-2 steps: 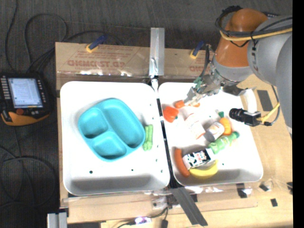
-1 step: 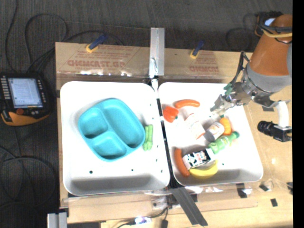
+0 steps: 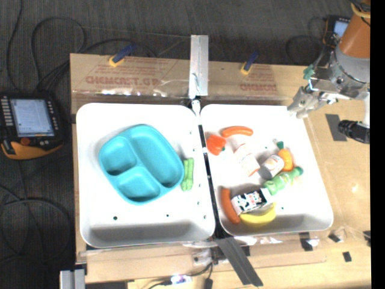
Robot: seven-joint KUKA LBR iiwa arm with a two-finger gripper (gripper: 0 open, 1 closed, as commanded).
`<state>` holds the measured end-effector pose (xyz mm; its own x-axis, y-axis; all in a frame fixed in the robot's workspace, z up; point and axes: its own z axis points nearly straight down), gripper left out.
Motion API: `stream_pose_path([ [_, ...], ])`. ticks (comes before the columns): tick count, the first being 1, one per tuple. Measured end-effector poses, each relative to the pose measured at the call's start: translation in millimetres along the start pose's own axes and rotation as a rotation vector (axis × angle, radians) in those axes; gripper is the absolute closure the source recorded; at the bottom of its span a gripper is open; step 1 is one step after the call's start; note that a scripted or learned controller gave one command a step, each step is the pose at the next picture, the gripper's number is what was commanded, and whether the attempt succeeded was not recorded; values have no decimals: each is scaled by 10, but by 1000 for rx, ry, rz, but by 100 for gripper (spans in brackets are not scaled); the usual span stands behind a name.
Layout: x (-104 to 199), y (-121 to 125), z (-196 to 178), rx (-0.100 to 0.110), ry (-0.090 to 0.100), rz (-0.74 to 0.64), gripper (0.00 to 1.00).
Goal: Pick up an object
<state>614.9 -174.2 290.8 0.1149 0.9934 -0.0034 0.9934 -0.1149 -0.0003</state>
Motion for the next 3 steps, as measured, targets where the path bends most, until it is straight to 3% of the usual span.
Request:
stream_pose_path([
  [1, -412, 456, 468, 0, -3, -171, 100],
  [2, -401, 594, 719, -1, -2, -452, 100],
  [3, -409, 598, 820, -2, -3, -520, 100],
])
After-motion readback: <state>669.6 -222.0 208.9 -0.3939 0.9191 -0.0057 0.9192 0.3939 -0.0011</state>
